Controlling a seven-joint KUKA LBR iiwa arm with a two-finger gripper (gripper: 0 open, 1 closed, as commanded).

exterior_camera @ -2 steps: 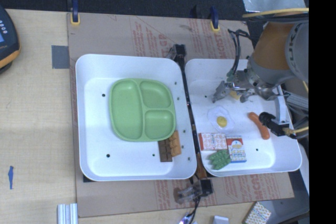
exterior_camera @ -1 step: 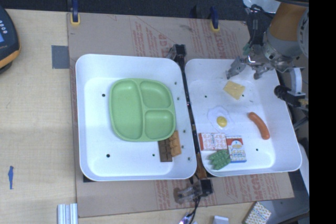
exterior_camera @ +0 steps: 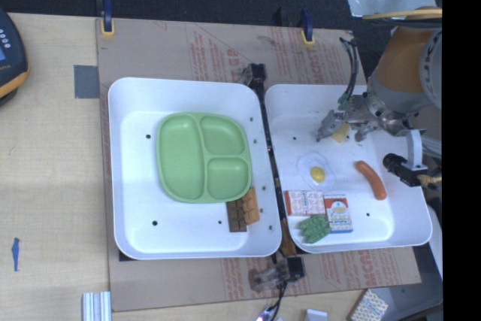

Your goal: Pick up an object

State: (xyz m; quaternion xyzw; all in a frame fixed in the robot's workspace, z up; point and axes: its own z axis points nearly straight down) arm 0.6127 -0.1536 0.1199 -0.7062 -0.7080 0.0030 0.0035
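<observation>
Down at the near edge of the right bin (exterior_camera: 409,233), the things are lying in a loose cluster: a green leafy toy (exterior_camera: 313,228) is sitting just beside a small printed carton (exterior_camera: 339,213), and a pair of red-and-white packets (exterior_camera: 305,202) is resting right behind them. A step farther in, a fried-egg toy (exterior_camera: 316,172) is lying flat, with a sausage (exterior_camera: 371,180) off to its right, its long axis slanting from upper left to lower right. Farther still, the claw (exterior_camera: 346,128) is hanging low over the back part of that bin, and something pale yellow (exterior_camera: 340,133) is showing right at its tips. The fingers seem to be standing apart, one to each side of that yellow piece, though the picture is too coarse there to say whether they are touching it or gripping it. If the yellow piece is the target, it is lying directly under the claw, so the coming move is turning on a straight descent and closure rather than any sideways travel; the egg is waiting just in front, toward the near side. Across the divider, the left bin (exterior_camera: 128,162) is carrying a green divided plate (exterior_camera: 203,157) and a brown waffle-like bar (exterior_camera: 243,210), well apart from the claw.
</observation>
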